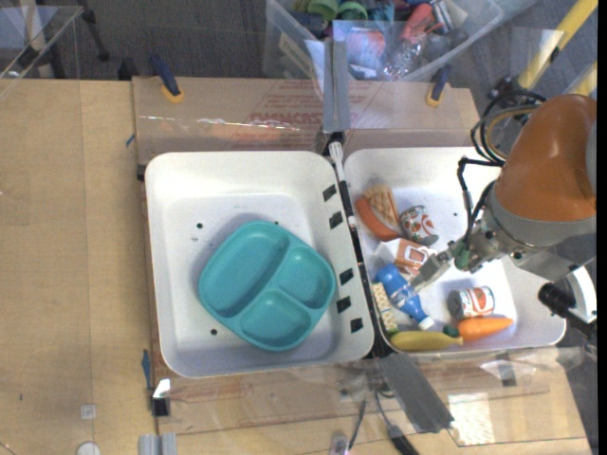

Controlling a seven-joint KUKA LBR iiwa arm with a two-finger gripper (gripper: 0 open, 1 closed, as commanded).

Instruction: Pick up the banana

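Curved yellow banana (pixel 427 340) (smooth-skinned) beside tapered orange carrot (pixel 485 327).

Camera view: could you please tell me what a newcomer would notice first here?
Probably the teal divided plate lying alone in the left bin. Next, the arm's orange band at right, its tool hanging over the right bin's clutter, where the banana lies along the near wall.
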